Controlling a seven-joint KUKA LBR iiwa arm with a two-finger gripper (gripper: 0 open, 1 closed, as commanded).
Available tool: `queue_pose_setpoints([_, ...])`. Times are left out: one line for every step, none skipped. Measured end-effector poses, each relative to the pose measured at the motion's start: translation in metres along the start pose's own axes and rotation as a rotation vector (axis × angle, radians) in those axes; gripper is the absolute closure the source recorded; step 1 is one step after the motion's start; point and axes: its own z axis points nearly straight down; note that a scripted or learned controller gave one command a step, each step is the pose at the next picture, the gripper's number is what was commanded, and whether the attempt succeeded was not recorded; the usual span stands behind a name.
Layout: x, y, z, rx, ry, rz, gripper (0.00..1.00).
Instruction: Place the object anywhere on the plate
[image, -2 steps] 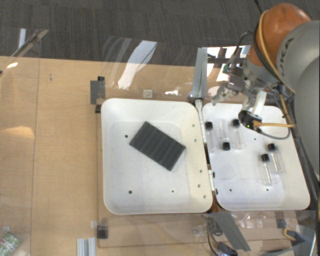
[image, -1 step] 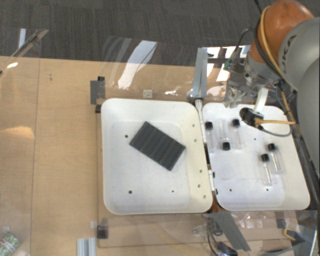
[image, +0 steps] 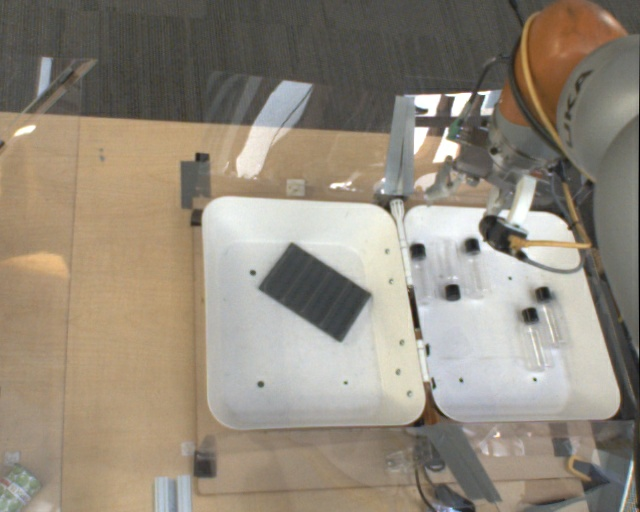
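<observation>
A pale wooden bench (image: 100, 300) carries the whole scene. The grey arm (image: 600, 90), with its orange band, reaches in from the right edge of the camera view. Two shallow white bins sit side by side, almost touching along their inner walls. The left bin (image: 290, 380) holds the plate (image: 315, 291), a dark grey ribbed rectangle that lies flat in the bin's upper middle, turned at a slant to the walls, with nothing resting on it. The right bin (image: 500, 385) holds the clear vials (image: 452, 292), each with a black cap. There appear to be five, though their glass bodies all but vanish against the white floor. One lies near the bin's left wall, one lies further along at the far side, and one lies between and below those two. The other two lie close together toward the right wall, with their bodies pointing toward the near edge. All of them rest on the floor of the right bin, well apart from the plate. The gripper (image: 452, 172) hangs at the far left corner of the right bin, close to the post between the bins and clear of the vials. Whether it is released or clenched cannot be told from this angle.
</observation>
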Motion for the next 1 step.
queue_pose_setpoints([0.0,0.0,0.0,0.0,0.0,0.0,0.0])
